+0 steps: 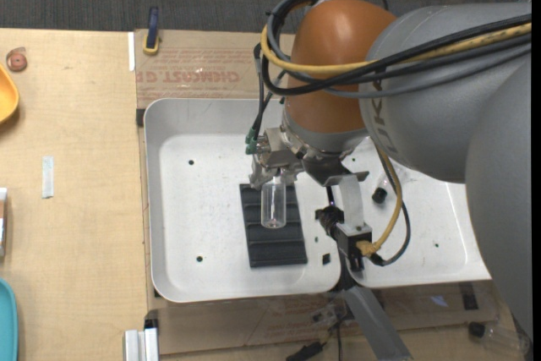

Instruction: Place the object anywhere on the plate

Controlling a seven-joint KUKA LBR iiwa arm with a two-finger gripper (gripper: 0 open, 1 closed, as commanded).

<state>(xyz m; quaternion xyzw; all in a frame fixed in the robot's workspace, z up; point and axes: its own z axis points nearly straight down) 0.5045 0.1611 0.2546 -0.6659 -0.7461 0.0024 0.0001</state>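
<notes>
A black ridged rectangular plate (272, 234) lies flat in the left white bin (182, 207). A clear cylindrical object (273, 208) stands over its upper half.

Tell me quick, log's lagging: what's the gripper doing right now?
Gripper: over the black ribbed block in the left bin; whether it grips anything cannot be told.

Wooden bench (76, 266) bearing 2 white bins (182, 266).
</notes>
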